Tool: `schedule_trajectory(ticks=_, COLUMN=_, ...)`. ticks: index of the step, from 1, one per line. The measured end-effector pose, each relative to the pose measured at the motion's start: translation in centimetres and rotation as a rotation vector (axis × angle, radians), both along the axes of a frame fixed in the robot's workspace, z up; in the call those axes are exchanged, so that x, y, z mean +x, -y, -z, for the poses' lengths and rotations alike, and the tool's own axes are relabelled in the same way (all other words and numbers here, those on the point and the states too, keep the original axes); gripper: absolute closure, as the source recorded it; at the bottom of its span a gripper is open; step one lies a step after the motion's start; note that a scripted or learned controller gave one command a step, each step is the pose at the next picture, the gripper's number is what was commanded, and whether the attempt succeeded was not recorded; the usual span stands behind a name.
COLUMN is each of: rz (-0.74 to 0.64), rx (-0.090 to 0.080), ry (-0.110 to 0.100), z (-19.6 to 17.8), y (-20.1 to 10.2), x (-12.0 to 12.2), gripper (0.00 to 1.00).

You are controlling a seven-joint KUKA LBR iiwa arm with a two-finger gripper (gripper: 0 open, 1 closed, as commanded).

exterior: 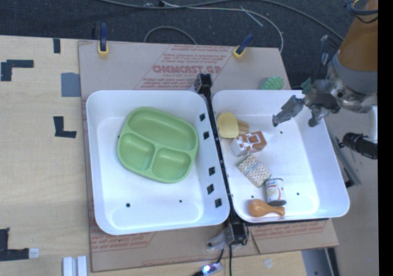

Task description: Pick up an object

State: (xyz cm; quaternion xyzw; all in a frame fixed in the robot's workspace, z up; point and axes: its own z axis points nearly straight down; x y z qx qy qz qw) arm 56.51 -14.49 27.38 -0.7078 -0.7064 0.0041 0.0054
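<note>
The right bin [319, 164] holds several small objects: a yellow rounded piece [227, 124], an orange-and-white box [252, 141], a patterned beige block [254, 170], a small can [274, 190] and an orange spoon-shaped toy [265, 209]. My gripper [299, 112] hangs over the bin's upper right part, to the right of the yellow piece and the box. Its two dark fingers [286, 111] are spread apart with nothing between them. The left bin holds a green divided plate [158, 145].
Both white bins rest on a cardboard sheet [178, 66] held by clamps at the back. A small green object [273, 83] lies on the cardboard behind the right bin. A black divider [212, 152] runs between the bins. Cables cross the dark floor behind.
</note>
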Motion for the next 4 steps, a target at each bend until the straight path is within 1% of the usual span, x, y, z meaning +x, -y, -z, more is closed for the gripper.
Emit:
schedule_trajectory(ticks=1, rz=-0.003, rx=-0.002, ry=0.012, z=-0.7, y=0.0, x=0.2, gripper=0.0)
schedule_trajectory(ticks=2, rz=-0.002, rx=-0.002, ry=0.007, z=5.2, y=0.3, x=1.0, gripper=0.0)
schedule_trajectory(ticks=3, rz=-0.002, rx=-0.003, ry=0.007, z=10.2, y=1.1, x=1.1, gripper=0.0)
schedule_trajectory(ticks=4, rz=-0.001, rx=-0.002, ry=0.013, z=16.2, y=1.1, x=0.7, gripper=0.0)
